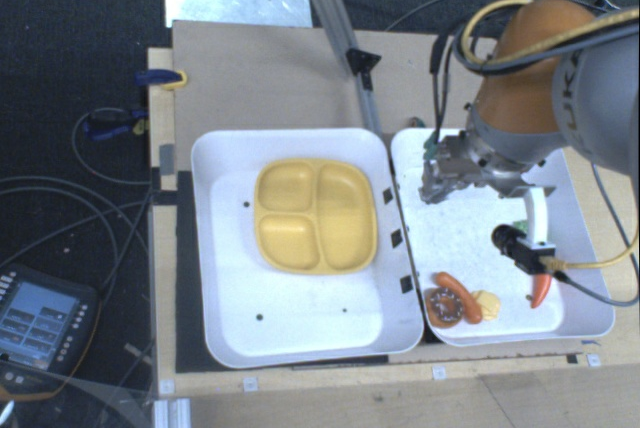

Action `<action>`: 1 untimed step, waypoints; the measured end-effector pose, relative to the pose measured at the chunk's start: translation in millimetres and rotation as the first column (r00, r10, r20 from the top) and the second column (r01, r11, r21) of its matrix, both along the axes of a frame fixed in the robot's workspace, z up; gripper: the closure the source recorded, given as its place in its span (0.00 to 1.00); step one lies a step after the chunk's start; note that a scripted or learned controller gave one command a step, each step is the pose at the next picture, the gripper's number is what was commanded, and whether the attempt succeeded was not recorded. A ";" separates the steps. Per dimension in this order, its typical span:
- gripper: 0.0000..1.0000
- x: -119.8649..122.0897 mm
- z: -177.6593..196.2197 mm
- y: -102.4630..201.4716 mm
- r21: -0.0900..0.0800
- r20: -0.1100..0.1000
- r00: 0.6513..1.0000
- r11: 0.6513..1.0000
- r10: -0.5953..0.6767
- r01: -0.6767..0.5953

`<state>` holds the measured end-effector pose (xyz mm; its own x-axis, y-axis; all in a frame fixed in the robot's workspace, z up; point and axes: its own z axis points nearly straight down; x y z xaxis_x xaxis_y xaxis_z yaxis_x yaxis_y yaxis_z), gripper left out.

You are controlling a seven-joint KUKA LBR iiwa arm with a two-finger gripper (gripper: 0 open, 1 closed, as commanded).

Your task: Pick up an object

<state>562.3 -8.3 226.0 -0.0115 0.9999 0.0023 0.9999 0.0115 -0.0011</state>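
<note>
Approach step, nothing grasped yet. Gripper hovering over upper-left part of right bin, well apart from the toys; can't tell open vs closed from this angle. Candidate objs clustered at bin's near edge: hot dog beside choc donut, small yellow piece touching hot dog's lower end, carrot further right. Next: shift toward near edge, line up over one obj, descend. Hot dog long axis diagonal, upper-left to lower-right. Carrot roughly upright in view, tip toward near edge. Yellow divided plate in left bin.
</note>
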 end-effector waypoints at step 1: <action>1.00 -17.6 -8.4 48.8 0.000 0.000 1.000 1.000 -0.001 0.001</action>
